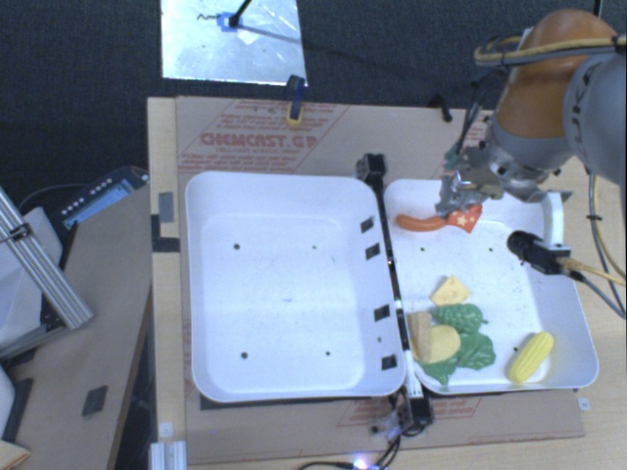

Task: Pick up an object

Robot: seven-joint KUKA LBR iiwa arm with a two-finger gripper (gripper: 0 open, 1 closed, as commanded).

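We look down on the bench from the fixed camera above. The arm (554, 76) comes in from the right side, grey with its orange band, and its gripper (457, 202) hangs low over the far part of the right bin (573, 355). The left bin (284, 292) lies beside it, and the two bins touch along their inner walls.

Directly under the gripper we see an orange sausage-shaped toy (423, 223) lying on the bin floor, with a small red piece with a star (464, 219) at the end closest to the gripper. The gripper tip is just at this red piece, maybe touching it, but the wrist body covers the tip, so we cannot tell if the jaws are spread or pressed together, and we cannot tell if anything sits between them.

The other objects lie well apart from the jaws, toward the near side of the same bin. A yellow cheese wedge (451, 291) is nearest to the jaws among them. Beyond it is a green leafy toy (468, 336), with a pale yellow piece (434, 341) resting against it near the wall between the bins. A yellow corn cob (530, 356) lies near the front right corner, the farthest from the jaws.

A black cylinder part (532, 250) sticks out on the right of the gripper, over the bin.
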